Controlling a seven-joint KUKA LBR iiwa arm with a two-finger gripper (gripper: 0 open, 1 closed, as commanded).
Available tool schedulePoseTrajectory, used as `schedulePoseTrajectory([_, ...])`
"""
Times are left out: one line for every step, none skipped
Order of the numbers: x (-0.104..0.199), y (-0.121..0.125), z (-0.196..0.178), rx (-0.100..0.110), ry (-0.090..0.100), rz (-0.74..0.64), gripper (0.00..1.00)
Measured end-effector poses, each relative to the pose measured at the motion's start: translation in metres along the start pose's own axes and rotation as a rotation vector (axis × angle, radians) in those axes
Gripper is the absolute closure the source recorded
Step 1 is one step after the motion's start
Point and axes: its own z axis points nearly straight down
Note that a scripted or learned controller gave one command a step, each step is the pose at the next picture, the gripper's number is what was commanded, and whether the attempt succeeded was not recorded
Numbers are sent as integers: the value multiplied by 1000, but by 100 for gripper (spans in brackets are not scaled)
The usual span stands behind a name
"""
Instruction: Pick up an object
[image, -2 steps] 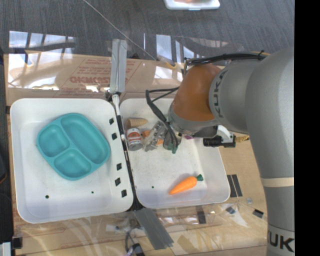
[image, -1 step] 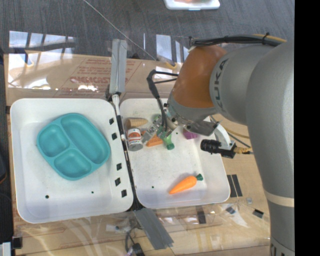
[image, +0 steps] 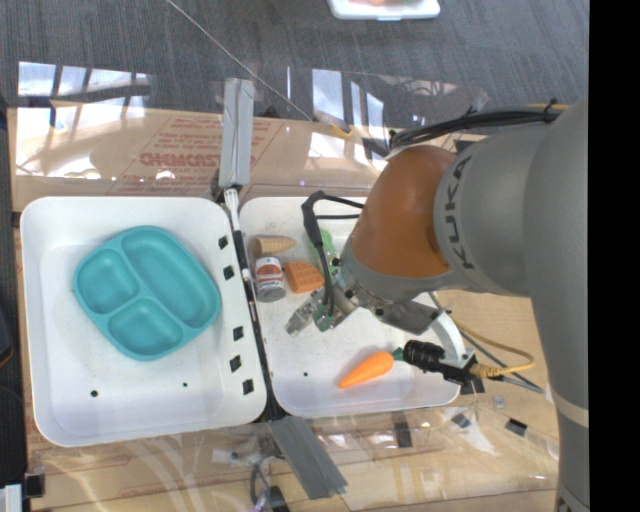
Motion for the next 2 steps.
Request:
schedulePoseTrajectory([51,10,-8,0,1,-82,100])
schedulePoseTrajectory([69,22,0,0,1,-478,100])
